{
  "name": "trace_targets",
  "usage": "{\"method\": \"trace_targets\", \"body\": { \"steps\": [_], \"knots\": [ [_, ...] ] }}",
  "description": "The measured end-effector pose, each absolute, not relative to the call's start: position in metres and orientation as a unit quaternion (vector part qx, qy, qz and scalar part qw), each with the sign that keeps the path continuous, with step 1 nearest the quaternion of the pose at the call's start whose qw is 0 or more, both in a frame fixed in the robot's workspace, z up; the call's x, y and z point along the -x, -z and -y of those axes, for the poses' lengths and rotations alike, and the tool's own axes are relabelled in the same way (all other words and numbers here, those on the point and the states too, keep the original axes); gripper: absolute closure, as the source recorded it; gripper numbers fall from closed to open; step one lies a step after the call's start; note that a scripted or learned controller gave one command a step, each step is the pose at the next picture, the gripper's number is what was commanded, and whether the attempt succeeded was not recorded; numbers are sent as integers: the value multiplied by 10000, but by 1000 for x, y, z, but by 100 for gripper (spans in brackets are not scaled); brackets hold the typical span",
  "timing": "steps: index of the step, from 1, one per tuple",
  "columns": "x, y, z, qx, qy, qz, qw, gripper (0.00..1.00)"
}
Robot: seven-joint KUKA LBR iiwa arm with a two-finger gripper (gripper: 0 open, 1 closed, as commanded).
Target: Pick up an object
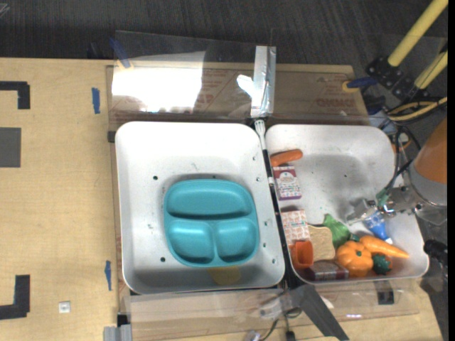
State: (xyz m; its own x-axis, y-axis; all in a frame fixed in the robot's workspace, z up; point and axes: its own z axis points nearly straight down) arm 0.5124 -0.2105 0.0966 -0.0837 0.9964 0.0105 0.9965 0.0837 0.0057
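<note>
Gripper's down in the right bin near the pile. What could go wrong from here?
1. The toys are heaped tight: the orange pumpkin, carrot and green piece touch, so a grab may catch two or slip.
2. The gripper works near the right bin's wall; it might clip it.

Dark grey carpeted floor (213,6) across the top. Pale wooden benchtop (53,190) at left, marked with black tape corners (20,94) and short blue tape strips (95,99). Clear plastic sheet (185,84) behind the bins, glaring white under overhead light. Yellow poles (419,23) slanting at upper right, above tangled black cables (398,84).
</note>
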Motion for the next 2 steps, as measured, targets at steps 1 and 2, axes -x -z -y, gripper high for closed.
{"method": "trace_targets", "body": {
  "steps": [1, 2],
  "knots": [
    [-502, -100, 214, 6436, 45, 7653, 46, 0],
    [-482, -88, 190, 7067, 22, 7075, -40, 0]
  ]
}}
